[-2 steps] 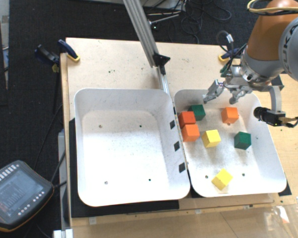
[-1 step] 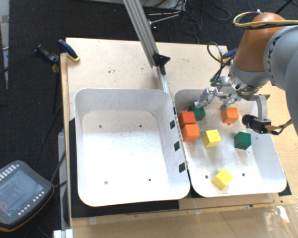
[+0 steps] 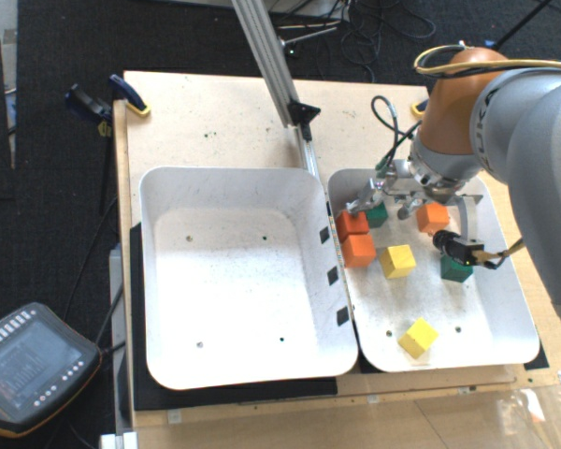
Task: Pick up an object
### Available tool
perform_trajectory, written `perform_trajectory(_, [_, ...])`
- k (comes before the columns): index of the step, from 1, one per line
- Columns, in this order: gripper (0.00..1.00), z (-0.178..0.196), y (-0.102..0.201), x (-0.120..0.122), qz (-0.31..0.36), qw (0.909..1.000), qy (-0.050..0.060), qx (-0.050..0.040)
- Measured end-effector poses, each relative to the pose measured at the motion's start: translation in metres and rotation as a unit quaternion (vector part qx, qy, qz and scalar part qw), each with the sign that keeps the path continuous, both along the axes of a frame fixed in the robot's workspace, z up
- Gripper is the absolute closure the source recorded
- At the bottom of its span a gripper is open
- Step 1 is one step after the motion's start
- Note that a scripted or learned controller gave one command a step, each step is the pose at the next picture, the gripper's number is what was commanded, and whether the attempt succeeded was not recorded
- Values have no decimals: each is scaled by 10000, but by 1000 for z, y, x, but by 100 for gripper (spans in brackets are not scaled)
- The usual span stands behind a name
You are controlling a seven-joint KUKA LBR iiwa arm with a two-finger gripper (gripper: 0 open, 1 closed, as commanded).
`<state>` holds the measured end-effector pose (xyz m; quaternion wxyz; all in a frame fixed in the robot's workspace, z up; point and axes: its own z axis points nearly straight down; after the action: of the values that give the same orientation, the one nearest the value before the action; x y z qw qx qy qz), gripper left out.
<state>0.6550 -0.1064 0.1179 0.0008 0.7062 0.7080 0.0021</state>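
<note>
The right bin [image 3: 505, 321] holds several small blocks. Two orange blocks [image 3: 352, 224] [image 3: 359, 249] lie together at its left wall, with a green block [image 3: 377, 217] just behind them. Another orange block [image 3: 433, 217] is further right. A yellow block [image 3: 398, 260] lies mid-bin, a green block [image 3: 457, 270] to its right, and a second yellow block [image 3: 417, 337] near the front. My gripper [image 3: 399, 197] hangs low over the back of this bin, between the green block and the right-hand orange block. I see no block in its grasp.
The left bin [image 3: 234, 279] stands beside the right one, sharing a raised middle wall. A slanted metal rail [image 3: 266, 45] runs down to the bins' back junction. A black cable end [image 3: 453, 244] dangles by the green block. A pendant [image 3: 23, 368] lies at the lower left.
</note>
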Motion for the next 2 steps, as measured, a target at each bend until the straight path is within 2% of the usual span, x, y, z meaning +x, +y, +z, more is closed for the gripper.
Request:
perform_trajectory(1, [100, 15, -3, 2, -11, 10000, -44, -32])
perform_trajectory(2, [100, 80, -1, 4, 2, 10000, -17, -16])
